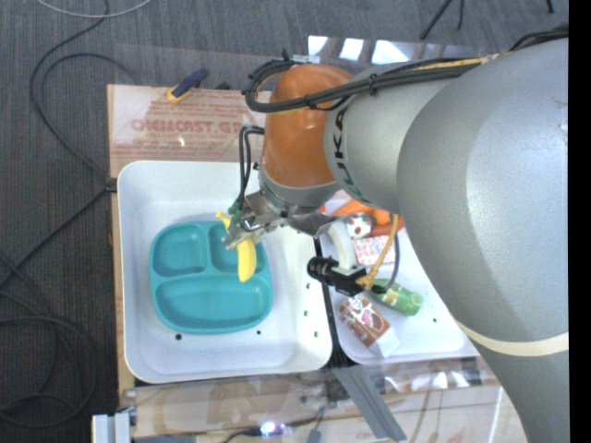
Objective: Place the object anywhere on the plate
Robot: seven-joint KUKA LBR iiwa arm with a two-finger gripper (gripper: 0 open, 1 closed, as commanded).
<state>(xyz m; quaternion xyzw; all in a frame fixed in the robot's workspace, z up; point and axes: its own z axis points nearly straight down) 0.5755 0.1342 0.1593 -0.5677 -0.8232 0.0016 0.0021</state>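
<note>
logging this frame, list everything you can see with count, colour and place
plate: 1, teal, three compartments, in left bin
banana: 1, yellow, over the plate's upper right compartment, under the pincer
left bin: 1, white
right bin: 1, white, partly under the arm
bottle: 1, green, right bin
packets: several, brown, white and red, right bin
clamp: 1, blue and yellow, on the board above the bins
arm: 1, grey with orange band
pincer: 1, at the banana's top end

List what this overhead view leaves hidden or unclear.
- Gripper: its tips merge with the banana over the teal plate, so a grasp is unclear.
- Right bin: the grey arm covers most of it.
- Packets and green bottle: labels too small to read.
</note>
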